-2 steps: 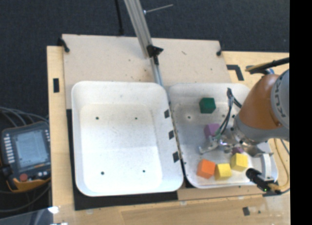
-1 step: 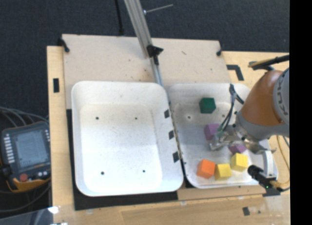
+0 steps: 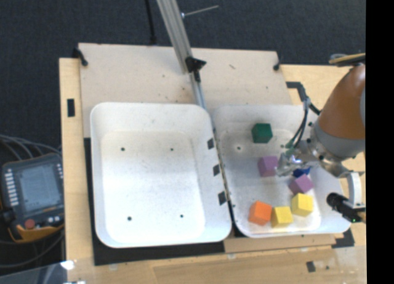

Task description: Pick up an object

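The pincer [image 3: 288,164] hangs low in the right bin [image 3: 237,122], just beside a purple block [image 3: 267,166]; whether it is open or closed, I cannot tell. A clean pick likely needs centring over 1 block, clear of the second purple block [image 3: 301,183] nearby.

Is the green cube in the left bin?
No, the green cube sits in the right bin, near its far side.
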